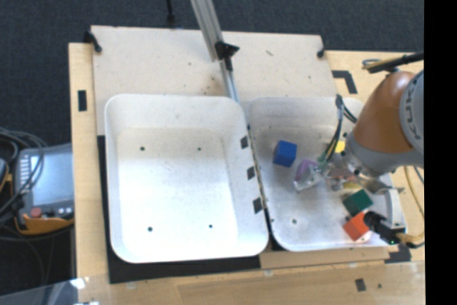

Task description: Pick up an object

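right bin (pixel 303 221): the gripper (pixel 330 176) is seen low over the middle of the bin, just beside a pale purple object (pixel 307 172). contact between the two cannot be told, nor whether the gripper is parted or closed. a blue cube (pixel 285 153) is noted near the purple object, on the side toward the bin's left edge. a green block (pixel 357 201) and an orange block (pixel 355 227) are recorded close together by the bin's near right corner.
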### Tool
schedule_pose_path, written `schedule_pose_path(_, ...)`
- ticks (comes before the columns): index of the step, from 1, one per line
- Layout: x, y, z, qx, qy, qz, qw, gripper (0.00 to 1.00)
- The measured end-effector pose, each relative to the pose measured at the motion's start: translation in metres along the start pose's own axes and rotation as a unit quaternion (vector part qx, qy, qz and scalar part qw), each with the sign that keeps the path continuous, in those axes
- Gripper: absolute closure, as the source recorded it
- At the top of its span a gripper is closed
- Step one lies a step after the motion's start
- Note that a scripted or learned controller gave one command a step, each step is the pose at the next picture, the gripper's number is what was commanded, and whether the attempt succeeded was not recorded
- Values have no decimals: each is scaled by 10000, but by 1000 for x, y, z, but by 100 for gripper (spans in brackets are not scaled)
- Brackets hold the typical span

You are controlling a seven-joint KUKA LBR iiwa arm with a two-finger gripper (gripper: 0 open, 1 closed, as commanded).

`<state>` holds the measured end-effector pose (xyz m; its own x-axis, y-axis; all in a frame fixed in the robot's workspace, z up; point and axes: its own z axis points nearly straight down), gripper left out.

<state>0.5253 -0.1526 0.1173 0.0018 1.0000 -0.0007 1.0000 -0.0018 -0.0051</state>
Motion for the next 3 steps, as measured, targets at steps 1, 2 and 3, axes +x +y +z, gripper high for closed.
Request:
schedule_pose_path(1, -1, 3, -15, -53, -2, 32, 10000, 100)
schedule_pose_path(2, -6, 8, -78, -67, -11, -22, 10000, 100)
schedule_pose_path(3, -12, 12, -123, -59, -9, -24, 10000, 100)
